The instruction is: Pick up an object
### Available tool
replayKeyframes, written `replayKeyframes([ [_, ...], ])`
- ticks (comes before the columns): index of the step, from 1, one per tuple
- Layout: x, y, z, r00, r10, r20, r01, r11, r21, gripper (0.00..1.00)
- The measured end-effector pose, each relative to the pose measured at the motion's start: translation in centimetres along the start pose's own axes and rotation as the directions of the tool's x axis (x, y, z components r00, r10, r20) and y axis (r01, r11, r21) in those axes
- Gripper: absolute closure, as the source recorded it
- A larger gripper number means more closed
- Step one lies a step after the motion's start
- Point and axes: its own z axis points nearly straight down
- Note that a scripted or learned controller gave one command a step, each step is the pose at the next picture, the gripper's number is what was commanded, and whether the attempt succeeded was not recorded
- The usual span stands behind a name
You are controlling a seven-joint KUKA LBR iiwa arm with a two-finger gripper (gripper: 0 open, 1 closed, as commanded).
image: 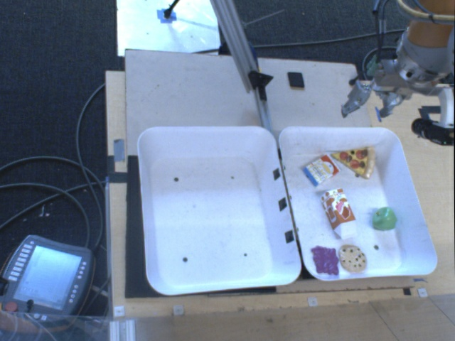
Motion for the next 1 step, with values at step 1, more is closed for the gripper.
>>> replayKeyframes([
  [1, -1.95, 0.1, 12.71, 1.0, 0.002, -0.001, -0.002, 1.0, 0.009, 0.0],
])
